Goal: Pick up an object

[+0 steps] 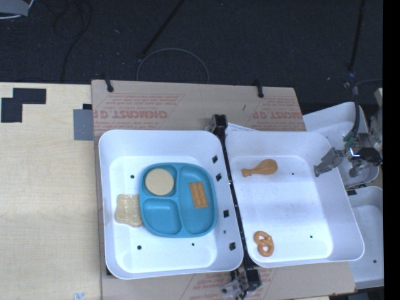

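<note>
The right bin (312, 249) holds a tan chicken drumstick (261, 168) near its back and a small brown pretzel (264, 243) near its front. In the left bin (119, 255) lies a blue divided plate (169, 220) with a round beige biscuit (159, 181) and a rectangular brown cracker (199, 195) in its compartments. A pale slice of bread (128, 209) rests against the plate's left side. My gripper (340, 160) hovers at the right bin's right rim, well to the right of the drumstick, with nothing seen in it.
A black divider (226, 192) runs between the two bins. Both bins sit on a cardboard sheet (187, 108) over the bench. White material (369, 211) lies to the right of the right bin, under the gripper.
</note>
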